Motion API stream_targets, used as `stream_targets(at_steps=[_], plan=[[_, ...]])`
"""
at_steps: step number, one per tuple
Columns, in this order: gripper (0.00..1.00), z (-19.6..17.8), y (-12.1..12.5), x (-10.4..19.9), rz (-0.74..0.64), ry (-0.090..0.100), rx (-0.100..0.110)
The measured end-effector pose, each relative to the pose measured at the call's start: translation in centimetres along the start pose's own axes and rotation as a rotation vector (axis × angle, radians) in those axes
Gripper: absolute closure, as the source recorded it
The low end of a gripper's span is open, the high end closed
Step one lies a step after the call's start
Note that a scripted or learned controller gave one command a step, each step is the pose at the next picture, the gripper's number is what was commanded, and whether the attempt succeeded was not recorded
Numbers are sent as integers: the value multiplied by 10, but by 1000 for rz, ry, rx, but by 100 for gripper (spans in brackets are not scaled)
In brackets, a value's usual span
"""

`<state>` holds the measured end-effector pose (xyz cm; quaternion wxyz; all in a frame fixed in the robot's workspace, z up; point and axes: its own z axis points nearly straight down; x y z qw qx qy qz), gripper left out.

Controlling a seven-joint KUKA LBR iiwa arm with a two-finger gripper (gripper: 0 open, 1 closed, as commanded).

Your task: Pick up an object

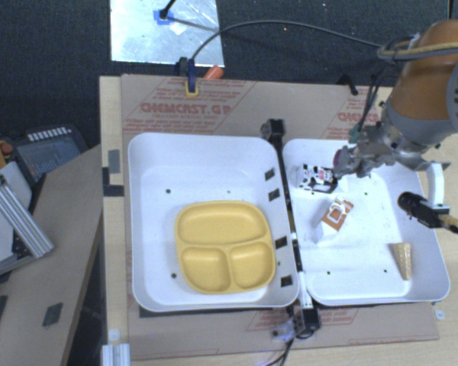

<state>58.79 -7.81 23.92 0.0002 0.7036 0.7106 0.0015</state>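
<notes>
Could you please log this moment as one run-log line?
gripper over right bin, near small black-and-white item | grasp: unclear | yellow tray in left bin

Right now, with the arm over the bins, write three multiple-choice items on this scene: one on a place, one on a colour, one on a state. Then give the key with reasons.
1. Where does the divided tray lie?
A. In the left bin
B. In the right bin
C. On the bare bench

2. What colour is the divided tray?
A. Blue
B. Yellow
C. Red

3. How does the waffle cone rest?
A. Standing on its point
B. Held up in the air
C. Lying on its side on the floor of the right bin

Key: 1 A, the tray sits within the white walls of the left bin. 2 B, its three compartments are all pale yellow. 3 C, the cone lies flat near the front corner of the right bin, apart from the gripper, which hovers near that bin's back left.
</notes>
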Motion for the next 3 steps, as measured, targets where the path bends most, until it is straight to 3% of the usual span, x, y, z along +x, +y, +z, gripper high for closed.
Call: stream_targets(at_steps=[2,3], plan=[[100,-6,0,100,0,0,2],[100,-2,14,150,0,0,0]])
